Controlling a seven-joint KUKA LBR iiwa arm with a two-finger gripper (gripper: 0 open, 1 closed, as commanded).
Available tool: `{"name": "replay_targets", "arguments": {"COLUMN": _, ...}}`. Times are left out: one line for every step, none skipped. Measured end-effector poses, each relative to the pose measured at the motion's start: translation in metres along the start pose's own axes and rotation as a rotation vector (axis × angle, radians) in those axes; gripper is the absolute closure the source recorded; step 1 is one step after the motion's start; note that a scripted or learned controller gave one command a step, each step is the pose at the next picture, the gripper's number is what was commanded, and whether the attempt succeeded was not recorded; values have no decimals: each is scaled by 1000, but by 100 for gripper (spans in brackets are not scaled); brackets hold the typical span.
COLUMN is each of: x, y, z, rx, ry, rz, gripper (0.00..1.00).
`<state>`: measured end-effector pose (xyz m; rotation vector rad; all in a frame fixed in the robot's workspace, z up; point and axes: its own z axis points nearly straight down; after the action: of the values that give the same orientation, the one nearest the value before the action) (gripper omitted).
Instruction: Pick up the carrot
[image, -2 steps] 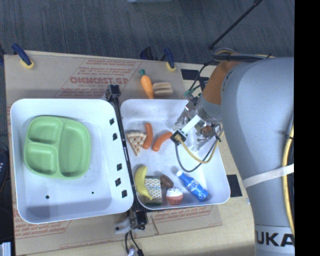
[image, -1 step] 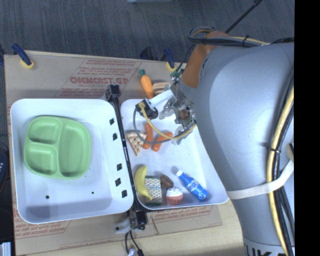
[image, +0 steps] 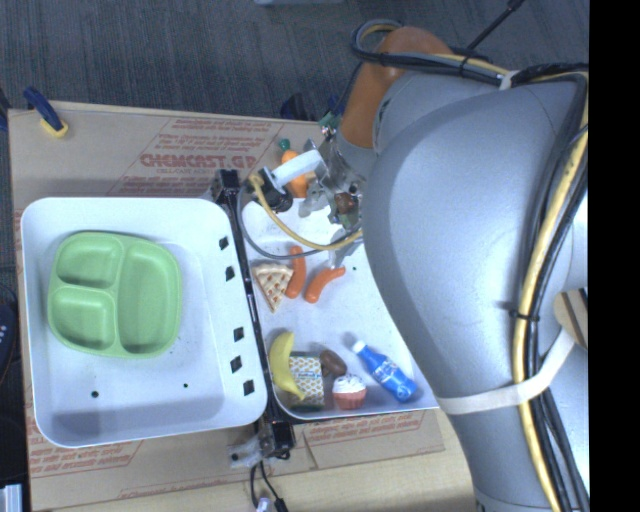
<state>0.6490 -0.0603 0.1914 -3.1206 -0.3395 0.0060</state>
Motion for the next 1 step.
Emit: {"name": "replay_targets", "arguments": {"x": -13, "y": 32, "z": 101, "rx": 2, "ry": -4, "rz": -103, "gripper": 0}}
